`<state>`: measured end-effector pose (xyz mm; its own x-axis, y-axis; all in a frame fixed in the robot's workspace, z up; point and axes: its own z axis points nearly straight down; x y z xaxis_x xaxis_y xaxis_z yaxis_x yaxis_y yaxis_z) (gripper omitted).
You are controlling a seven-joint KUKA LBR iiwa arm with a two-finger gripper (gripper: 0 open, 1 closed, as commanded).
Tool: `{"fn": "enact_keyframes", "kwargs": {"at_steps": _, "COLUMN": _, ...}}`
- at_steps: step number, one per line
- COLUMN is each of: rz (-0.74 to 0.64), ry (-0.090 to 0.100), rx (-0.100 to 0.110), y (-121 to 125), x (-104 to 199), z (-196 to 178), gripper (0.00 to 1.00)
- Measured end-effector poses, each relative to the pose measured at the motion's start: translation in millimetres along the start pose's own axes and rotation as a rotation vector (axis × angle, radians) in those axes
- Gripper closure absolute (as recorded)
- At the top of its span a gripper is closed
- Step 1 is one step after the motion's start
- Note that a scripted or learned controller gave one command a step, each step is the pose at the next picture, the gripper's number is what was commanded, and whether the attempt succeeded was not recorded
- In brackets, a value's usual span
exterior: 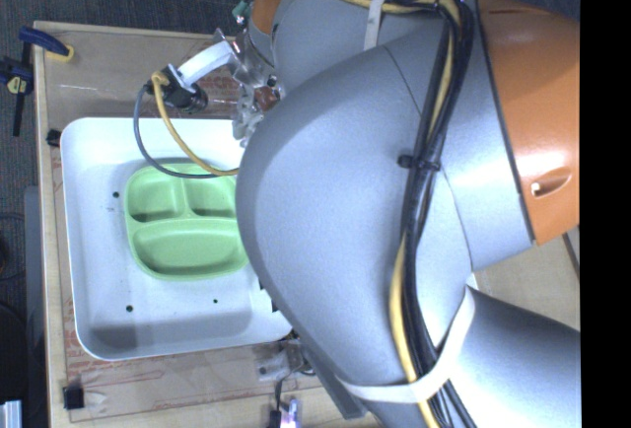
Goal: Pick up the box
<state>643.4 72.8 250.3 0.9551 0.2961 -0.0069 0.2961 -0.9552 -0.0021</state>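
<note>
Green tray [187, 234] near bin rim [74, 219] (perhaps touching)

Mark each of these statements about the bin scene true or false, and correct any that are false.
1. A green divided tray lies in the white bin. True.
2. The tray is red. False: it is green.
3. The grey arm covers much of the right of the camera view. True.
4. A yellow cable loops over the bin's upper part. True.
5. The tray stands on the wooden bench outside the bin. False: it sits inside the bin.
</note>
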Motion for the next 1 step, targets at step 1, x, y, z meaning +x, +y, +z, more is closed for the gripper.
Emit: {"fn": "enact_keyframes", "kwargs": {"at_steps": 1, "rz": 0.094, "ry": 0.005, "rx": -0.001, "y": -41.6, "x": 15.3, "z": 3.3, "gripper": 1.0}}
